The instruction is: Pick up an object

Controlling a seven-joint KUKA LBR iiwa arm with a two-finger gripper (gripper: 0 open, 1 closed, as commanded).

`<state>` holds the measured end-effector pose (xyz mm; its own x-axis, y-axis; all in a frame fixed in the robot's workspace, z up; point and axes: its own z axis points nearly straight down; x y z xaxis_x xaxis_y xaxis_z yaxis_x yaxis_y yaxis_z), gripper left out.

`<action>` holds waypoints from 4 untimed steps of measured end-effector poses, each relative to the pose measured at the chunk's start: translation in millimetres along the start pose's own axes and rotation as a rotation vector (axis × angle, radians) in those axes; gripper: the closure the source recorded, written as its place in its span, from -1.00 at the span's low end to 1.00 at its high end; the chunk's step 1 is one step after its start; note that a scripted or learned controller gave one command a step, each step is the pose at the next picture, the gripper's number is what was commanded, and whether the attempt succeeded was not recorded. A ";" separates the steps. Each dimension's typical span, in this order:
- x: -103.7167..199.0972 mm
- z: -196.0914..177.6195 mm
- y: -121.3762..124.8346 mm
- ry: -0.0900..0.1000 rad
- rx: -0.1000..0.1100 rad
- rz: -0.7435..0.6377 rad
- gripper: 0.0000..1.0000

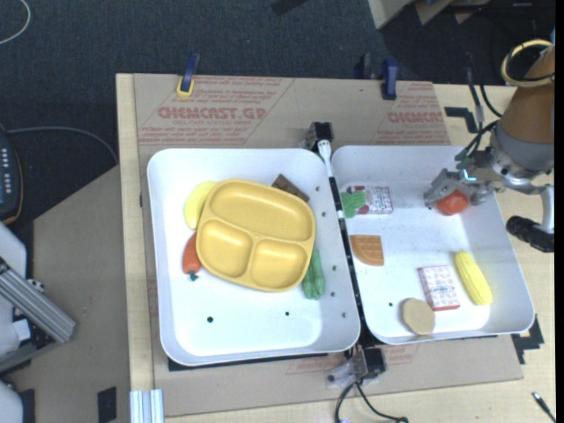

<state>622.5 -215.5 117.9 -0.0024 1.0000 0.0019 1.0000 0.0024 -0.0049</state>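
Red object (452, 204): sat in the right bin (507, 320), far right part, right at the gripper (454, 192), apparently between its fingers.
Handling: looked small, rounded, light, likely smooth; best pinched across its middle.
Near: cookie (419, 315), red-patterned packet (439, 286) and corn cob (473, 277) lay along the front, well apart from it.
Middle: open white floor around the waffle (367, 249).
Far: bin wall close behind; lift straight up.
Gripper: seemed clamped on the red object, though I couldn't be sure.
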 end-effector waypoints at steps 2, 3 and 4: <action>2.2 21.8 1.8 -0.001 -0.006 -0.002 1.00; -1.5 -40.4 -3.2 -0.005 -0.012 0.003 1.00; 8.0 -92.9 -5.5 -0.004 -0.012 0.001 1.00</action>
<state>617.4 -207.7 210.9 -0.0012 1.0000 -0.0025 1.0000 0.0013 0.0071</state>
